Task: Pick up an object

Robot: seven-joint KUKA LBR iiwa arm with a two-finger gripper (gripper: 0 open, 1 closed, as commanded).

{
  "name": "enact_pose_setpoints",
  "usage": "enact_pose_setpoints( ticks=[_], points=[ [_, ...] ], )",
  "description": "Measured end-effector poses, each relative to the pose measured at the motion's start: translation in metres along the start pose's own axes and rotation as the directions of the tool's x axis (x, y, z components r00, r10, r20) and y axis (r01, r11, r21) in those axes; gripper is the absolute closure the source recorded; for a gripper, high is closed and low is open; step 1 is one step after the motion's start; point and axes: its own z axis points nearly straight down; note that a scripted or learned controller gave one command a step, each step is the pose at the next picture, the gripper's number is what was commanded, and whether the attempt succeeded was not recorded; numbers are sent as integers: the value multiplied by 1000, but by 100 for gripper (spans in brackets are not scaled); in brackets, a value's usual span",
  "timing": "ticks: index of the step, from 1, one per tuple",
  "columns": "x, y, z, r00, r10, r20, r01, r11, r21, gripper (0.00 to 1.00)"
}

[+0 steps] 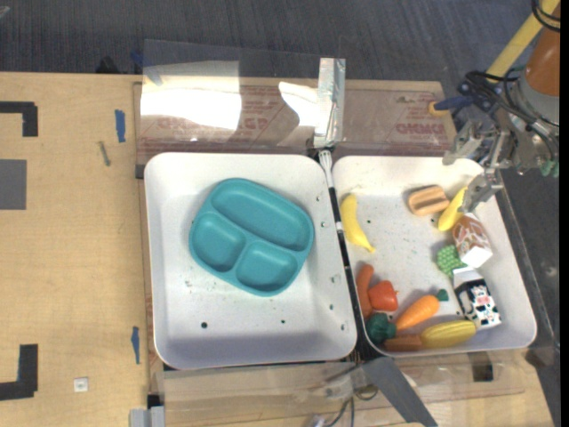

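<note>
Pincer (484, 169) position: upper right corner of the right bin (524, 265), above its rim, near a hot dog (428, 200) and a small yellow piece (452, 212). Whether it is open or closed cannot be determined, and no object is visibly held.

Right bin contents: banana (355, 222) at the left wall; brown-and-white carton (471, 239), green item (448, 258) and cow-patterned carton (477, 299) along the right side; red pepper (382, 295), carrot (418, 310), dark green item (380, 327) and yellow corn-like piece (449, 332) near the front edge.

Left bin (169, 238) contents: teal divided plate (252, 235), centred.

Both bins rest side by side on the table (62, 265).
</note>
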Motion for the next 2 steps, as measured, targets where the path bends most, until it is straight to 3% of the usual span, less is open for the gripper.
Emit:
enact_pose_setpoints(
  ticks=[1, 2],
  points=[
    [16, -52, 141, 1000, -11, -11, 11, 1000, -3, 0],
    [59, -21, 159, 1000, 18, 5, -18, 1000, 0, 0]
  ],
)
